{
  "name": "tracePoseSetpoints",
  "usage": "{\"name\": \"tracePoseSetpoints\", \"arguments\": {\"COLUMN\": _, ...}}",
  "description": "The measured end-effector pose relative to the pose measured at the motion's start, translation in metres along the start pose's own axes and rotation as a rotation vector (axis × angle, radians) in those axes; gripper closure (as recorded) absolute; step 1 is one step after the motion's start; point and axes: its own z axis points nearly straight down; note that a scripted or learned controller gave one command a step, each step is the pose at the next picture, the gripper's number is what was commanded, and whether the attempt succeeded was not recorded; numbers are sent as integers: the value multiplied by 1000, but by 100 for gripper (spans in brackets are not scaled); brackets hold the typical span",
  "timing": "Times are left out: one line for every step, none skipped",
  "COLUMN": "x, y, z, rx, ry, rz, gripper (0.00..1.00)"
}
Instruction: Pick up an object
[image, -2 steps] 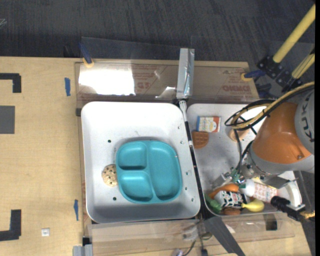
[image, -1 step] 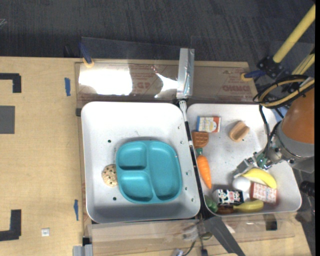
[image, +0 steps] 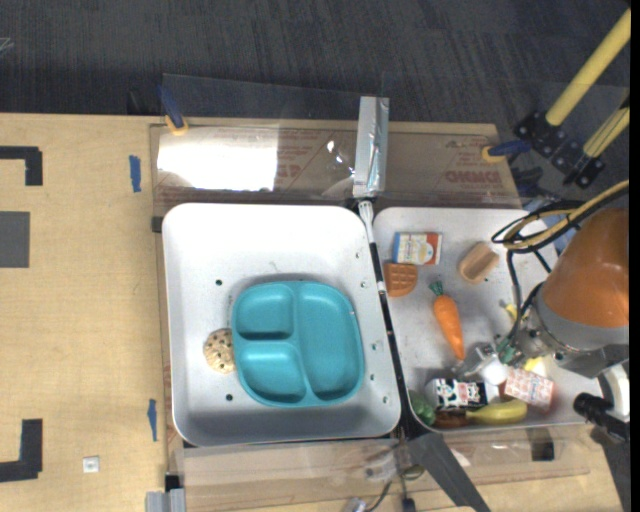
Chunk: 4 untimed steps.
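The grey arm with its orange band (image: 597, 275) leans in over the right-hand shallow white bin (image: 440, 222), and its two-finger gripper (image: 497, 357) sits low among the clutter near that bin's front edge; from here I cannot tell how the gripper is set or whether anything is caught in it. Just left of it lies an orange plastic carrot with a green top (image: 447, 320), pointing at a slant down the middle of the bin with bare white floor on its left side. Along the front wall the things are packed tight: a black-and-white spotted toy (image: 458, 393), a yellow banana-shaped piece (image: 502, 411) below it, and a small pink-and-white printed packet (image: 528, 387) beside the gripper. Toward the back wall there is more room: a small white carton with a blue and red label (image: 417, 248), an orange waffle-like piece (image: 400, 279) hard against the divider, and a tan bread-roll shape (image: 479, 262) lying well apart from the others. The left-hand white bin (image: 260, 225) holds a teal three-compartment plastic tray (image: 297, 341) near its centre, with open floor behind it, and a round speckled cookie (image: 219, 350) touching the tray's left edge.
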Motion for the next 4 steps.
{"name": "tracePoseSetpoints", "arguments": {"x": -3, "y": 49, "z": 0, "rx": -1, "ry": -1, "rz": 220, "gripper": 0}}
{"name": "tracePoseSetpoints", "arguments": {"x": -72, "y": 81, "z": 0, "rx": -2, "ry": 11, "rz": 199, "gripper": 0}}
{"name": "tracePoseSetpoints", "arguments": {"x": -82, "y": 37, "z": -81, "rx": 1, "ry": -2, "rz": 3, "gripper": 0}}
{"name": "tracePoseSetpoints", "arguments": {"x": -70, "y": 46, "z": 1, "rx": 1, "ry": 2, "rz": 75, "gripper": 0}}
